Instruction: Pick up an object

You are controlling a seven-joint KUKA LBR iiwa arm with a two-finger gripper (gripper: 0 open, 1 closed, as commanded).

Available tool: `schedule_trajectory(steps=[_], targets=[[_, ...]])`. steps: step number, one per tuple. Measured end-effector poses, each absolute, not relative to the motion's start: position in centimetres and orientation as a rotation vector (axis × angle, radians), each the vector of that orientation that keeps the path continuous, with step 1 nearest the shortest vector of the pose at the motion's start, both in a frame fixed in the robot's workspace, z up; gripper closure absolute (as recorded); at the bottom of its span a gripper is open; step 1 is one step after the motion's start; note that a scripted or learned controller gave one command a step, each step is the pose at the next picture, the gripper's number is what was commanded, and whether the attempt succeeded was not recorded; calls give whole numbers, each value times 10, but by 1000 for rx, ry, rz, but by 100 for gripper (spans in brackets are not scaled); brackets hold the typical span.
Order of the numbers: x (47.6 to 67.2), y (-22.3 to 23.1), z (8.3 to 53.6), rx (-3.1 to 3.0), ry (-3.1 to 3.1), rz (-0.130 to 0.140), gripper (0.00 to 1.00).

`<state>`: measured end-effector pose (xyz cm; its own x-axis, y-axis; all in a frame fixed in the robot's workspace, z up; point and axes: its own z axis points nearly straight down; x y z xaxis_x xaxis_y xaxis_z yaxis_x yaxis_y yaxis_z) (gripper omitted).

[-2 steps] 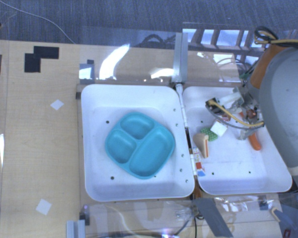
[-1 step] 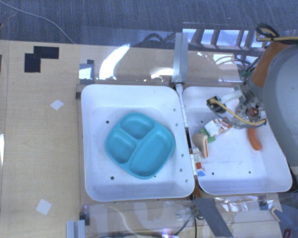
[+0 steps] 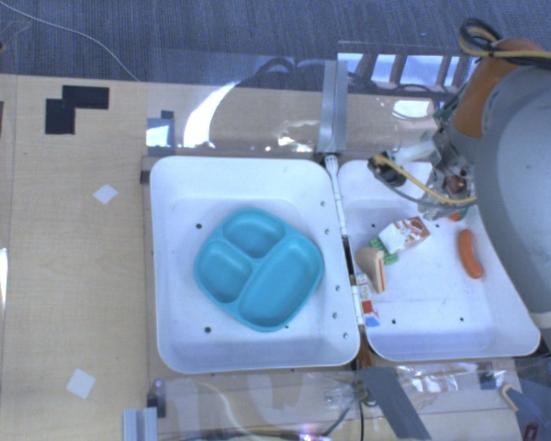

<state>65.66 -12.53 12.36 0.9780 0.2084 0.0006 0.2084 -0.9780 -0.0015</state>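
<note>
Gripper (image 3: 441, 186) hovers at the right bin's (image 3: 459, 338) far side; whether it is open, I cannot tell. The small carton (image 3: 407, 234) lies just below-left of it.

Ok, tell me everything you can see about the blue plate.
The blue plate is a sky-blue divided dish, plastic by its look, with rounded corners and three compartments: two small, one large. It lies flat, turned at an angle, about mid-floor in the left bin. Nothing rests in it or touches it besides the bin floor.

The grey arm (image 3: 533, 173) reaches in from the right, orange band uppermost, its tool (image 3: 445, 186) pointing down-left.
</note>
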Motion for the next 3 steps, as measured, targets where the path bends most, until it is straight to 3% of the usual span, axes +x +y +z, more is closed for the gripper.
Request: schedule_trajectory(steps=[1,3], targets=[[665,-192,86,-3098,-449,4,100],[668,-188,106,-3092,-478,2,100]])
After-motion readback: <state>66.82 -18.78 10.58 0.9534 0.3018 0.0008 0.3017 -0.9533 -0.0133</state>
